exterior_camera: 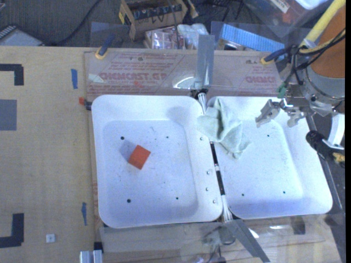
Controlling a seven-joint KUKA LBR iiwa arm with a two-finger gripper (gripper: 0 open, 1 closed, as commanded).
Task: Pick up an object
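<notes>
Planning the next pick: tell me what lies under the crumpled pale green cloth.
The crumpled pale green cloth drapes over the rims where the left white bin and right white bin meet. Anything beneath it is covered.

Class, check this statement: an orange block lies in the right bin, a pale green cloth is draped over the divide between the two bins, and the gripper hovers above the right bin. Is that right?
One detail is wrong. In the camera view the orange block lies in the left bin, not the right one. The pale green cloth is draped over the divide between the two bins, and the gripper hovers above the right bin, as stated.
</notes>
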